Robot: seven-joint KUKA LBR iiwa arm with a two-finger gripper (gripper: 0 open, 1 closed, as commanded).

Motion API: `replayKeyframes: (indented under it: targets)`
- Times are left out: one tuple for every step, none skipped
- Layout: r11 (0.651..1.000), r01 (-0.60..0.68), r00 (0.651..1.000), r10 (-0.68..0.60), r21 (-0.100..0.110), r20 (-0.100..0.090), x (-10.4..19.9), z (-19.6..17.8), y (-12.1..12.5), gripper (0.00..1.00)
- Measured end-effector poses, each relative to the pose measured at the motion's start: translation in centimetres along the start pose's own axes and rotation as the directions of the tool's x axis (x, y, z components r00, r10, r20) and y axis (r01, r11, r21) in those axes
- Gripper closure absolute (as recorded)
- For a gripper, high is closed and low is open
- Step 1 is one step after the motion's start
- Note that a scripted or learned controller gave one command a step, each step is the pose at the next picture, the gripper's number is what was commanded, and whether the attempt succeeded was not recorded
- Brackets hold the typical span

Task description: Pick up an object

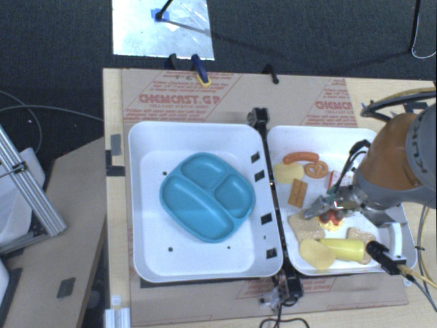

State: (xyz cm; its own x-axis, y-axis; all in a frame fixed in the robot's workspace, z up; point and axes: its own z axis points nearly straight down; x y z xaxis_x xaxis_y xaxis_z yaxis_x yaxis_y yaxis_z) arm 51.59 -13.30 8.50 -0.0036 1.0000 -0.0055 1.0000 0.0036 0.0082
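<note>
Jaws (332,210) low in right white bin (339,137), over small red-yellow toy (332,219); apart or together, can't tell. Yellow plastic banana (346,249) at five o'clock.

**My bench**

My bench (225,91) is topped with tan printed board. Two white bins sit on it side by side: the left bin (147,183) and the right bin (321,139), touching along a black-clipped seam. A blue clamp (201,69) grips its far edge.
</note>
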Motion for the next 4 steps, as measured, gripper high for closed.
replayKeyframes:
  targets:
    - [1.0, -0.002, 1.0, 0.003, -0.009, 0.003, -0.2, -1.5, 0.2, 1.0]
    - [1.0, 0.01, 1.0, -0.01, -0.004, -0.007, 8.2, -12.0, 3.7, 1.0]
    - [1.0, 0.009, 1.0, -0.009, 0.004, -0.008, 16.2, -15.0, 1.6, 1.0]
    - [1.0, 0.003, 1.0, -0.003, 0.006, -0.007, 19.4, -19.6, -2.6, 1.0]
